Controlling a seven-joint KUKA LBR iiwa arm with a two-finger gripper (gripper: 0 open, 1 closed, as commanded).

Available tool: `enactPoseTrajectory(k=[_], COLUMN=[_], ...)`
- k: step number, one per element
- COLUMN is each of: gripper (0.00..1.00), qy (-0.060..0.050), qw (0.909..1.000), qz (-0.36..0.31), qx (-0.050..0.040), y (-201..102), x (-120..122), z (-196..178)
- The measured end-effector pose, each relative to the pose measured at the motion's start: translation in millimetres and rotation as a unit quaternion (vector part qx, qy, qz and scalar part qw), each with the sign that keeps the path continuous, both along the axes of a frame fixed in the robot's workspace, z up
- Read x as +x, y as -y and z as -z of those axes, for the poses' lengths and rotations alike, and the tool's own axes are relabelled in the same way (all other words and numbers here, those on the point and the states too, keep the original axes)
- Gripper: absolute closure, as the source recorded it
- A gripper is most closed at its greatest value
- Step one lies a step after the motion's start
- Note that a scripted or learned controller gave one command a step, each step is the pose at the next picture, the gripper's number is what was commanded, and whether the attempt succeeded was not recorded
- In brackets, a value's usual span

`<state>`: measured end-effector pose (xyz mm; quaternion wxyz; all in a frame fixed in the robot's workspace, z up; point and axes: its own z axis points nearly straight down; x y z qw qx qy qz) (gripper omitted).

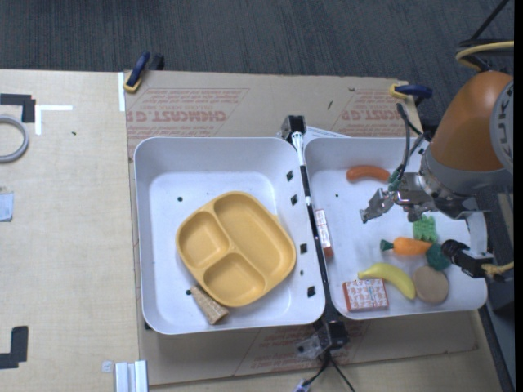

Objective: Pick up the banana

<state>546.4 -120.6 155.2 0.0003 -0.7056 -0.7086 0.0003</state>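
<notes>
Banana (391, 277) beside red box (364, 295), label unreadable.

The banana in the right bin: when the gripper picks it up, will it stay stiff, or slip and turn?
The banana looks like smooth moulded toy food, so probably stiff and light. Its curved, glossy skin may slip or swivel. It lies close to the red box and the brown potato-like piece, which may get nudged.

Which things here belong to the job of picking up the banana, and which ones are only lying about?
Belong to the job:
- banana, in the right bin
- gripper, above that bin

Only lying about:
- carrot
- sausage
- red box
- brown potato
- yellow divided plate in the left bin
- bread slice
</notes>
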Motion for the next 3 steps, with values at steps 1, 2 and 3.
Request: enactPoseTrajectory(k=[1,2,3], gripper=[0.0,0.0,0.0], qy=[0.0,0.004,0.005], qw=[0.9573,0.882,0.8271], qz=[-0.289,-0.471,-0.562], qx=[0.0004,-0.0009,-0.0033], y=[-12.3,-17.5,-26.9], x=[-68.5,-62.1,-64.9], z=[43.8,60.1,60.0])
